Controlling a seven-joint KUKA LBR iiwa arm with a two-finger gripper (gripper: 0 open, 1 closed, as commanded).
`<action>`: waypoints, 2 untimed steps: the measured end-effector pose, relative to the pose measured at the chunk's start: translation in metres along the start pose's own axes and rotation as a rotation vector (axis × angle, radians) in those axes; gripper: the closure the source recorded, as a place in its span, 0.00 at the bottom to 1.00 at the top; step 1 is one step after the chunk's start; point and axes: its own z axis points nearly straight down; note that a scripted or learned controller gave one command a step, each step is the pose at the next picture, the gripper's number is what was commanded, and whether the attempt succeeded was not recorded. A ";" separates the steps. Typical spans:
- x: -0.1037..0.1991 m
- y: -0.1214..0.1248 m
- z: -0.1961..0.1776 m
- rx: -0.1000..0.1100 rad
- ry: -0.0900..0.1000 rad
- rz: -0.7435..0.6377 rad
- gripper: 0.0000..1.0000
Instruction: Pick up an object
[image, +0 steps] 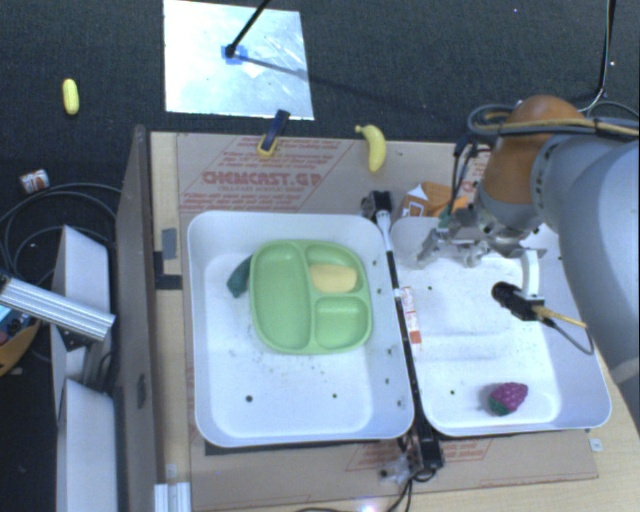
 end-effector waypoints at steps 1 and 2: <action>0.000 0.002 -0.015 -0.006 0.000 -0.002 1.00; 0.000 0.002 -0.014 -0.006 -0.001 -0.003 0.00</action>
